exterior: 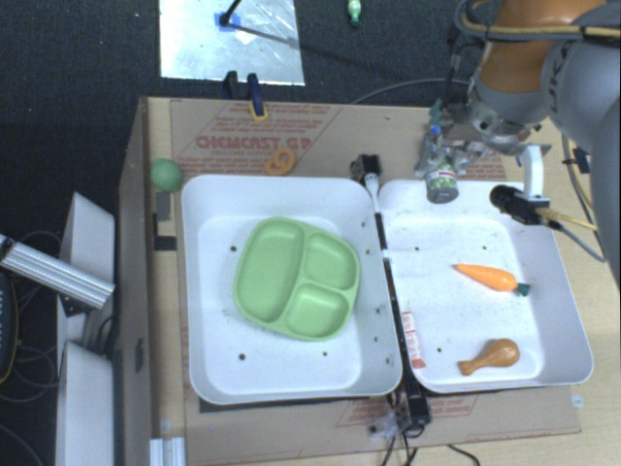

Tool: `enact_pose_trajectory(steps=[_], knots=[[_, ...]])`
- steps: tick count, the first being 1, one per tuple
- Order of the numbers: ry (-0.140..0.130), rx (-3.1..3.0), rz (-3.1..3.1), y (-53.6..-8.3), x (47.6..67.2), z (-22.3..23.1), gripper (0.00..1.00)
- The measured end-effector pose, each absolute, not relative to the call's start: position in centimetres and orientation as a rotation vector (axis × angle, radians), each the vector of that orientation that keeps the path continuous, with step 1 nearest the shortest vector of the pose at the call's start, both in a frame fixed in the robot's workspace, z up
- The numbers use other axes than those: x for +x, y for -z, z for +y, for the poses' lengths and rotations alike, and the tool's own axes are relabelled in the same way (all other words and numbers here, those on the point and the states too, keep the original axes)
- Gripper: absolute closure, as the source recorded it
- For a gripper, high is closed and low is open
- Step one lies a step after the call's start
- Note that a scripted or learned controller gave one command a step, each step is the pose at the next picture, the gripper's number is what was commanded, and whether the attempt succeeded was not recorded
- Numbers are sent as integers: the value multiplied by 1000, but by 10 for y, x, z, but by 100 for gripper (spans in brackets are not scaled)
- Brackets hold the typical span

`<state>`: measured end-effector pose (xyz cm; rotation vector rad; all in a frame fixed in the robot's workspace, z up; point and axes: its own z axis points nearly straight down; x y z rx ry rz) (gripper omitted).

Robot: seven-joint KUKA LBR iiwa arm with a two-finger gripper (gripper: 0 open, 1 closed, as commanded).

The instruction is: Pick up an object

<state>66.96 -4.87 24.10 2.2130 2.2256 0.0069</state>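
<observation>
Over the right bin's far rim, my claw (441, 178) hangs, grip unreadable; I'd best drop squarely astride the carrot (485, 277).

Smooth matt green plastic tray (296, 278); glossy white plastic bins (213, 221); printed brown cardboard worktop (320, 129); shiny crinkled foil sheet (229, 25); smooth orange carrot (485, 277).

- I work in a robotics lab, at a test bench (320, 129) clad in printed board.
- Two white bins (291, 377) sit side by side, clamped.
- Loose cables (388, 90) run over dark carpet (78, 56).
- Toy food: carrot (488, 278), drumstick (491, 356).
</observation>
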Motion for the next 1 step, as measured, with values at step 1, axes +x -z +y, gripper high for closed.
enact_pose_trajectory(steps=[1], knots=[[-2, 2215, 2228, -232, 627, 9, 100]])
